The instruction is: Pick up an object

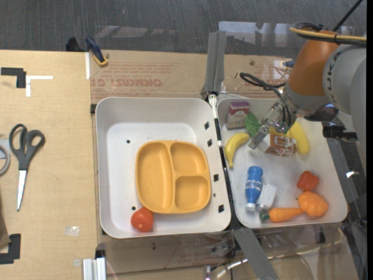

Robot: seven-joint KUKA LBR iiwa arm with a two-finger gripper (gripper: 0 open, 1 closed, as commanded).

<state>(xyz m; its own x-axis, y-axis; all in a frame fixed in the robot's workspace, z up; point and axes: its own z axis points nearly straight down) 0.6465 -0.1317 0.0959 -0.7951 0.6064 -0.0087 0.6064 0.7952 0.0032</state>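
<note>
Pincer (262,134) low in the right bin (337,174), beside a small carton (282,145) and banana (234,145), fingers seemingly apart, nothing visibly between them, yellow tray (173,175) in left bin (113,174)

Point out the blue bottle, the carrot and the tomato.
blue bottle (253,184), camera view, mid-body on the label.
carrot (284,214), camera view, middle of its length.
tomato (142,220), camera view, centre of its top.

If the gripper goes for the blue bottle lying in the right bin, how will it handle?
The blue bottle lies on its side, so a nudge across it would probably roll it. Its smooth round body may slip between narrow fingers. It looks like small plastic, likely light. The carrot near its cap end could get bumped.
</note>
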